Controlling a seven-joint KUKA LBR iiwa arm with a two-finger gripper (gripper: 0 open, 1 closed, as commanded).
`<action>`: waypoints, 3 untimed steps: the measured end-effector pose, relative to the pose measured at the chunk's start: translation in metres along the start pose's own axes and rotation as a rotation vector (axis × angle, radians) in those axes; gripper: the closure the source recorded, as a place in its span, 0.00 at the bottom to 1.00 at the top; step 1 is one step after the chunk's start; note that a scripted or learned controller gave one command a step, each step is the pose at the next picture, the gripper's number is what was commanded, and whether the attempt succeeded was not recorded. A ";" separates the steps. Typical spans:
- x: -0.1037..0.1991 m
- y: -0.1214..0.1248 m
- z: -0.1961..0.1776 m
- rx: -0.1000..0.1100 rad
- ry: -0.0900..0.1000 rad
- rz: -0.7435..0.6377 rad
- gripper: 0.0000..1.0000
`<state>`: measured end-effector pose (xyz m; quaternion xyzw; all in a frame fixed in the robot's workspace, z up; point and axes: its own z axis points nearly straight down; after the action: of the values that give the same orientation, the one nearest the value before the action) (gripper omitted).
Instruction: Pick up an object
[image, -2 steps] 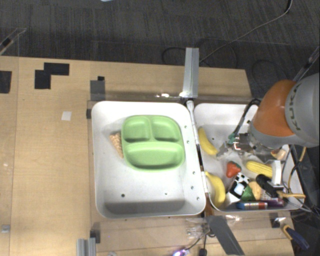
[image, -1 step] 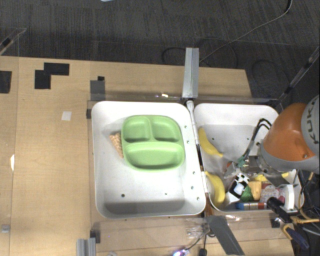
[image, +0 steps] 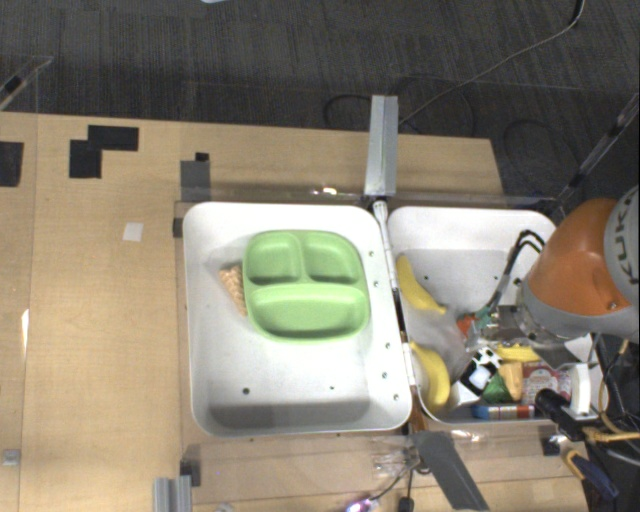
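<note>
the wooden counter (image: 90, 330) carries two shallow white bins side by side, their inner rims touching along a seam down the middle. the left bin (image: 215, 380) has plenty of open floor: a green divided plate (image: 303, 284) sits in its upper half, nearer the top rim and the right wall, covering part of a small tan item (image: 232, 288) at its left edge, and the whole lower stretch of that bin lies bare.

the right bin (image: 450, 235) is more crowded. its upper part is open white floor, but the lower part is packed. one banana (image: 415, 287) lies against the left wall, and a second banana (image: 432, 373) lies below it, close to the lower left corner. just beside that one sits a small black and white object (image: 478, 369), then a jumble of yellow, red and blue items (image: 520, 385) pressed along the bottom rim.

the arm (image: 585, 275), grey with its orange band, reaches in from the right and hangs over the right half of this bin. its pincer (image: 492, 330) points down into the clutter near the black and white object, though from here i cannot tell how it is set or whether it touches anything.

part of some grey lettering shows on the arm at the right edge, too cut off to read. the packaging in the pile is too small to read.
</note>
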<state>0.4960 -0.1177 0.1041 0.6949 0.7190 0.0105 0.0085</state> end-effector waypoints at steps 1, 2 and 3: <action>0.049 0.092 -0.079 0.021 -0.003 0.040 1.00; 0.009 0.118 -0.094 0.019 -0.002 -0.170 1.00; 0.010 0.118 -0.094 0.020 -0.002 -0.171 0.00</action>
<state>0.6110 -0.1044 0.2014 0.6309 0.7758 0.0020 0.0033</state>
